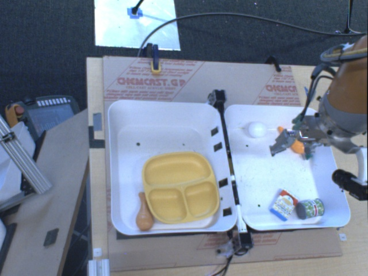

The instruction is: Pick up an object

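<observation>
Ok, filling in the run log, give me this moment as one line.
arm: over right bin | pincer: above orange object, grasp unconfirmed | white ball, carton, can: untouched | left bin: yellow tray

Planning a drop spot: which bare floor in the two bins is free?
Left bin: bare back half, behind the yellow tray and wooden pear. Right bin: open middle, between the white egg and the small carton with can. Crowded around the tool and orange item.
</observation>
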